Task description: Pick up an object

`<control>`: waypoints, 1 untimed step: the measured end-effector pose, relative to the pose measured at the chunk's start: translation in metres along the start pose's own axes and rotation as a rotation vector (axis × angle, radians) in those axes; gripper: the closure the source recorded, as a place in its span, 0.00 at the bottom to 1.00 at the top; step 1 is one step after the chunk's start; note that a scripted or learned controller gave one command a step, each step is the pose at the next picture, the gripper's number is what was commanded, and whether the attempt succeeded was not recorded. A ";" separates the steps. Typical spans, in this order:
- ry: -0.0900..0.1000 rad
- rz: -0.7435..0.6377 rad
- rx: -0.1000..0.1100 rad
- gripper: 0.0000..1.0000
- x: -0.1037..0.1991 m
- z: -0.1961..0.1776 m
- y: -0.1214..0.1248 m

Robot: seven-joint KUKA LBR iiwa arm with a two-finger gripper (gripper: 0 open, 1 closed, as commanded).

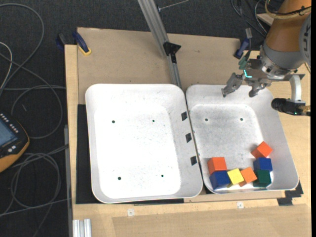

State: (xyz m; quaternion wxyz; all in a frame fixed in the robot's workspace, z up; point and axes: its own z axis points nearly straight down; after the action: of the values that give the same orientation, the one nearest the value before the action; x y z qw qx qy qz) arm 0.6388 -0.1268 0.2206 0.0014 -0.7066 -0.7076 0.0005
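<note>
Arm: bulky rounded housing, orange-tan on the upper section, grey on the section below it; smooth, slightly glossy casing; a thin pale cable loops over the orange part at the far right. Wrist flange beneath the grey section: darker metal, stepped, with a small teal-green light on its left side. Gripper: two grey metal fingers, angular and short, darker at the tips. A white bracket runs down the right side of the wrist; a black cylindrical fitting sits at its lower end.
</note>
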 end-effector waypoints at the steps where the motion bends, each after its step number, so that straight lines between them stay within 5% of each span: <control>1: 0.001 0.002 0.005 0.00 0.002 0.058 -0.009</control>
State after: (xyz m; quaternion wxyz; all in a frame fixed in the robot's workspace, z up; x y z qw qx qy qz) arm 0.6291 -0.1245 0.1624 0.0033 -0.7072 -0.7070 0.0020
